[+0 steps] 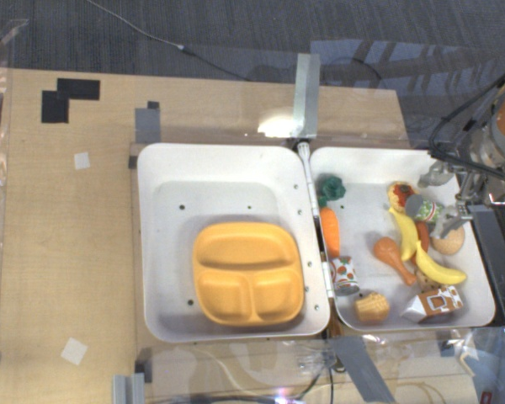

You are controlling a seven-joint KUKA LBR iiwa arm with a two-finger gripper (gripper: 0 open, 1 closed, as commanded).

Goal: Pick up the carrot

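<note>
Both white bins [164,251] look like smooth matt plastic, and the yellow tray [247,272] is plastic with a slight sheen. Tabletop [59,251] seems pale wood, kinda matt. The carrot [329,231] and banana [421,251] look like glossy toy plastic.

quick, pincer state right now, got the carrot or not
Pincer: open or shut cannot be told, not holding the carrot, which lies by the bin's left wall.
</note>
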